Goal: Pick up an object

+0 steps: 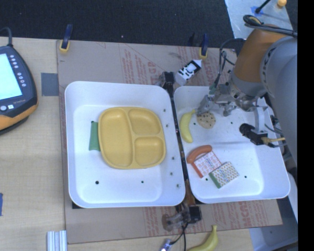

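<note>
In the right bin lie a round brown cookie, a yellow banana, a red hot dog, a small white and red card and a green-edged packet. My gripper hangs over the far left part of that bin, just above and behind the cookie. It is open, with nothing between its fingers. The banana lies to its left, along the bin's left wall.
The left bin holds a yellow divided plate lying on a green flat piece. A tablet controller sits at the far left. A second banana lies outside the bins at the front. Blue clamps hold the back edge.
</note>
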Controlling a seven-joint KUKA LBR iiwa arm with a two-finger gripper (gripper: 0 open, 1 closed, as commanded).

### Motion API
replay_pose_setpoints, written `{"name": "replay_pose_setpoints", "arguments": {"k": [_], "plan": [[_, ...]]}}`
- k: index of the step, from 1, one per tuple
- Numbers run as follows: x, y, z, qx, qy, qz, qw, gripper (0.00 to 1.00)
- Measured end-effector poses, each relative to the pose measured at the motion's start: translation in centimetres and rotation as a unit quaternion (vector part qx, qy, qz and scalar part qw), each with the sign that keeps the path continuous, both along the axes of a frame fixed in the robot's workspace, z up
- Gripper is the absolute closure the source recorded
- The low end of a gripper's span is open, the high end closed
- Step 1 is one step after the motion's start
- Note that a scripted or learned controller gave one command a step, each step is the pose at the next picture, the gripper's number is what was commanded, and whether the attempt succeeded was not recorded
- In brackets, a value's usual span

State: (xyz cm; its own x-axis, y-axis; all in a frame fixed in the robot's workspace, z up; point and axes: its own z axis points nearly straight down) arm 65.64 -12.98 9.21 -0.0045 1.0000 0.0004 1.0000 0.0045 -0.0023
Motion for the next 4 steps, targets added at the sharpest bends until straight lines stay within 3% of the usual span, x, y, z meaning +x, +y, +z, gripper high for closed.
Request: {"name": "replay_pose_setpoints", "arguments": {"k": [1,2,3,4], "plan": [[0.0,0.0,1.1,0.0000,0.000,0.002,1.0000,1.00],[0.0,0.0,1.1,-0.0001,0.000,0.002,1.0000,0.00],[-1.7,-0.7,-0.1,-0.0005,0.001,0.000,1.0000,0.00],[-1.6,-0.7,1.2,-0.0006,0.000,0.001,1.0000,1.00]]}}
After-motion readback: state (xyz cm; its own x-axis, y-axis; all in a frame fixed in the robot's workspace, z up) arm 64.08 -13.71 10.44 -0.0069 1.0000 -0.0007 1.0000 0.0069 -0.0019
